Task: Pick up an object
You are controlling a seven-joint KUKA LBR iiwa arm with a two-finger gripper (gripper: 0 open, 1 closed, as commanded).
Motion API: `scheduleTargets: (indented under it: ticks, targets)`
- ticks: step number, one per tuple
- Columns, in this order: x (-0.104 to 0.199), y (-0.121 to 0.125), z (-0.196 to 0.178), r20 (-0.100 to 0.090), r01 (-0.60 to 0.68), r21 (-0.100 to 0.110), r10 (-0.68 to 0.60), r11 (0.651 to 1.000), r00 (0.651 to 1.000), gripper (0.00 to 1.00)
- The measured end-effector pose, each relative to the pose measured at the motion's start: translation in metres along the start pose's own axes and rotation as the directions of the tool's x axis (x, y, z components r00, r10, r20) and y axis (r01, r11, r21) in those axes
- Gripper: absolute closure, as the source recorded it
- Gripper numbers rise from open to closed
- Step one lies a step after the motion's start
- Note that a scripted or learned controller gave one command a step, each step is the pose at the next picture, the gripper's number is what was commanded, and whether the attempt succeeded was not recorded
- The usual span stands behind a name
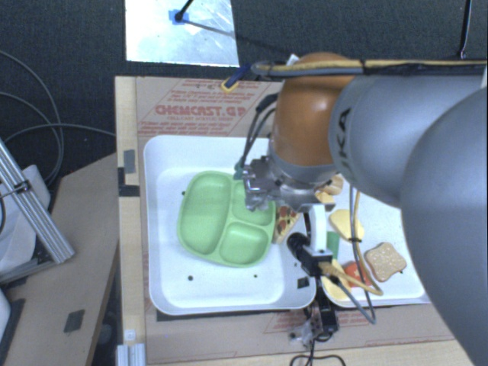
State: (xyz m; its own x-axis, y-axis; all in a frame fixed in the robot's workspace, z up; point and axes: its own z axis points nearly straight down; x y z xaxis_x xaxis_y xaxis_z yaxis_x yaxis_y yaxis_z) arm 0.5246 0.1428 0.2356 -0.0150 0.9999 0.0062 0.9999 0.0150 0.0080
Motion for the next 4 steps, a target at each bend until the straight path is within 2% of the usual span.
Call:
scheduleTargets:
  ticks: [1,2,3,4]
  targets:
    - [0.003,0.085,0.126,0.005,-0.011,0.008,0.011,1.0,1.0,1.0]
    - [-0.035,0.105,-0.078,0.004,-0.015,-0.014,0.015,1.0,1.0,1.0]
    - [-0.004,0.094,0.046,0.006,-0.009,0.017,0.009,1.0,1.0,1.0]
    - [0.021,-0.015,0.041,0.005,-0.006,0.016,0.006,1.0,1.0,1.0]
